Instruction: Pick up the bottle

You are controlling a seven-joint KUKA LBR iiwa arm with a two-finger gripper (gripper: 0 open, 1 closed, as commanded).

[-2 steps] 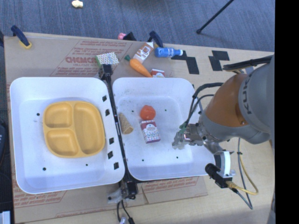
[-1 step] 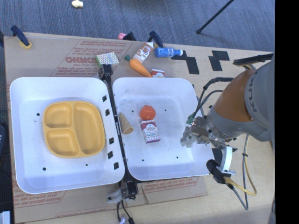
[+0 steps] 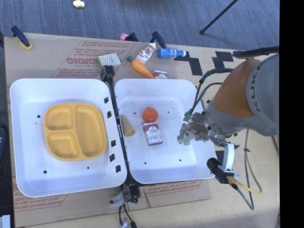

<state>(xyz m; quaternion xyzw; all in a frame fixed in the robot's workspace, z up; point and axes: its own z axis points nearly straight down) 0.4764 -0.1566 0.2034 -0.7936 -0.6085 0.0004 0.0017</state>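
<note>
A small bottle [image 3: 152, 133] with a red and white label lies on its side in the middle of the right bin [image 3: 164, 174]. My gripper [image 3: 187, 135] hangs over the right part of that bin. It is a short way to the right of the bottle and apart from it. Nothing shows between gripper and bottle. The grey arm with its orange band [image 3: 237, 95] comes in from the right over the bin's rim.
A red tomato [image 3: 150, 114] sits just behind the bottle, and a cone [image 3: 127, 125] lies near the bin's left wall. The left bin [image 3: 28, 175] holds a yellow divided plate [image 3: 75, 130]. A carrot [image 3: 142, 69], a blue bottle [image 3: 170, 53] and small packs lie behind the bins.
</note>
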